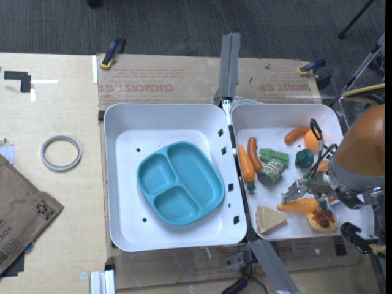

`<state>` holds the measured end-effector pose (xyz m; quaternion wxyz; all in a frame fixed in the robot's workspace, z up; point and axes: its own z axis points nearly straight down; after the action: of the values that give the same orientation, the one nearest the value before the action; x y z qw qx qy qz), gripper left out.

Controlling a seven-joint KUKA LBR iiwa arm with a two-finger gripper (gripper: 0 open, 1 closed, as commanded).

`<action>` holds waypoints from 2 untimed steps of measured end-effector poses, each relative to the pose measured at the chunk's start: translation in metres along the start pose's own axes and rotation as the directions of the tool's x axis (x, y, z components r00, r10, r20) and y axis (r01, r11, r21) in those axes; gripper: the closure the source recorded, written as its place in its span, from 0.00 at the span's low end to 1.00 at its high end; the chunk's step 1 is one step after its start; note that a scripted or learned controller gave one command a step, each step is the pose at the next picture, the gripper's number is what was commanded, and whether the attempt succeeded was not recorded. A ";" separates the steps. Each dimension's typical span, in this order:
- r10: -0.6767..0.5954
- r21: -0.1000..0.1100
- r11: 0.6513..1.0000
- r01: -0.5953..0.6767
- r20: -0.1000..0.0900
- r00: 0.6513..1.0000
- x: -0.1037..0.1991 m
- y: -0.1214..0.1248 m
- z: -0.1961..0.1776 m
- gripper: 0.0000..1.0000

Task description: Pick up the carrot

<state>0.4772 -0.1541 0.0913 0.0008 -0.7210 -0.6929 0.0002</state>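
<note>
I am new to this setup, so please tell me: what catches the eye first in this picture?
A bright blue divided plate lies alone in the left bin. The right bin is crowded with toy food, and the grey arm's gripper sits low beside an orange carrot near the front.

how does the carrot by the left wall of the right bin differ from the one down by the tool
The wall carrot lies lengthwise along the right bin's left wall, beside a hot dog; the lower carrot lies crosswise.
The wall carrot lies apart from the tool; the lower carrot is right under it, near the pizza slice.
Both are orange, tapered and in the same bin.
</note>
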 end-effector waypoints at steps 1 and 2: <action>0.003 -0.001 1.000 -0.003 0.000 1.000 -0.001 0.001 -0.009 1.00; 0.003 0.000 1.000 -0.003 0.000 1.000 -0.001 0.000 -0.009 0.00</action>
<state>0.4777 -0.1547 0.1001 0.0008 -0.7221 -0.6918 0.0002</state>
